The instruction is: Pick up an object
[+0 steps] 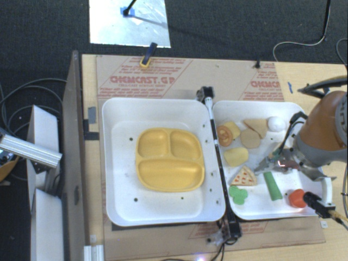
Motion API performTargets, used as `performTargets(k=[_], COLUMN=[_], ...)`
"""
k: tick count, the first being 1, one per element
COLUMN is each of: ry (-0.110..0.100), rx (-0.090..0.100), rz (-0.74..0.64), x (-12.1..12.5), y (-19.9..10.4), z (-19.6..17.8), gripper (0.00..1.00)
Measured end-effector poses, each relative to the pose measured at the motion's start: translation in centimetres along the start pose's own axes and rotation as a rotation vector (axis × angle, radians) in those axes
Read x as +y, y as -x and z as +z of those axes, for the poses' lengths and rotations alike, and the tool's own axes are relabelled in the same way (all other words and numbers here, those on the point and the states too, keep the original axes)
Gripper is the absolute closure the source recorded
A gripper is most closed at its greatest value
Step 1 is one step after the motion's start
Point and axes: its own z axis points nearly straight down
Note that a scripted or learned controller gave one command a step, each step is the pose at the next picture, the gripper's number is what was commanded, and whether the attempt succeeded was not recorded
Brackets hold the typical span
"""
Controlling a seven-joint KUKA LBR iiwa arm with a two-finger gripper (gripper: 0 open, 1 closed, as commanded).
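Note:
Several toy foods lie in the right bin (315, 208). Among them are a swirl roll (228, 134), a tan wedge (256, 126), a white egg (276, 124), a brown disc (250, 139), a pale yellow chunk (236, 156), a pizza slice (244, 176), a green broccoli piece (237, 194), a green stick (273, 185) and a red tomato (296, 198). My gripper (270, 165) is low in this bin, between the yellow chunk and the green stick, just above the stick's upper end. The arm's orange band (327, 128) is behind it at the right.
The left bin (117, 145) holds a yellow divided plate (169, 159). A black divider (216, 151) runs between the bins. Cables trail at the bench's right edge (331, 211). A silver sheet (129, 14) lies on the floor beyond the bench.

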Motion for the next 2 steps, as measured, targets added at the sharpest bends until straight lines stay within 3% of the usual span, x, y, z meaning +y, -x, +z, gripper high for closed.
performTargets(k=[1,2], ry=[0.007,0.015], rx=[-0.001,-0.008], rz=[-0.007,-0.004], x=[0.3,0.1], y=[-0.3,3.9], z=[-1.6,-13.0], gripper=[1.00,1.00])
